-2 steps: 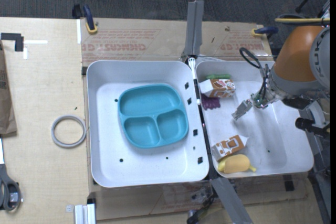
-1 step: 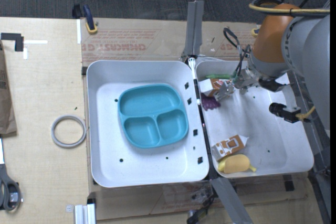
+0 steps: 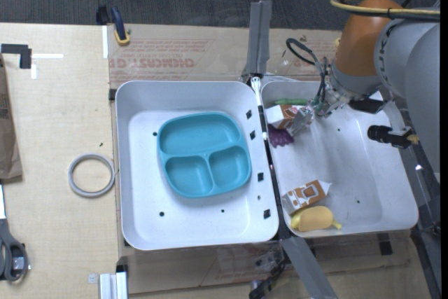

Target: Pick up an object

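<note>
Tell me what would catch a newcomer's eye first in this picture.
A blue divided plate lies in the middle of the left bin. The arm, with its orange band, reaches into the right bin, its tool down among the items at the far left corner; a yellow lemon lies at the near edge.

Arm (image 3: 413, 52): one unit, entering at the 3 o'clock side. Casing smooth, rounded, light grey. Orange band (image 3: 364, 35) above the wrist, glossy and dome-shaped, catching a highlight. Yellowish cable (image 3: 381, 8) laid across the top of the band toward 3 o'clock. Thin black cable (image 3: 302, 51) looped at the 9 o'clock side of the wrist. Gripper (image 3: 302, 119): small, metallic grey, detail too fine to tell.
</note>
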Action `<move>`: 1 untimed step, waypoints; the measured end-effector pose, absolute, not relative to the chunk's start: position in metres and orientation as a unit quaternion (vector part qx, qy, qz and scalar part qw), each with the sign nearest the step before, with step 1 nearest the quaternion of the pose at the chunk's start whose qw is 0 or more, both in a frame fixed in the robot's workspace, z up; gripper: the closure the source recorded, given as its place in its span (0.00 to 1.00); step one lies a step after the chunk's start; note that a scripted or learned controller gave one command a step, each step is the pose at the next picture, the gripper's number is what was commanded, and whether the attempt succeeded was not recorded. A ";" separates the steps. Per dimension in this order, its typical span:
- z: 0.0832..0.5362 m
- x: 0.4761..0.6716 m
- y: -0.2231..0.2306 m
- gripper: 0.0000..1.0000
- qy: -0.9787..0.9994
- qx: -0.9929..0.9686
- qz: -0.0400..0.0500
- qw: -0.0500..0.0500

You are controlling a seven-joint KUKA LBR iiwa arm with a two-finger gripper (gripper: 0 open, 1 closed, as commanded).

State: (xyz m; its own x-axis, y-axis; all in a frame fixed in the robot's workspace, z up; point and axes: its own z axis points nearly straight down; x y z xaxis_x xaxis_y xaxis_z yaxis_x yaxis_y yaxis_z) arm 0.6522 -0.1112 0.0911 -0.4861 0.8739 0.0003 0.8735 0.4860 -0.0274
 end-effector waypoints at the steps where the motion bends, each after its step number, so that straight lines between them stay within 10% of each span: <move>1: 0.092 0.597 -0.103 0.00 -0.846 -0.533 0.000 -0.001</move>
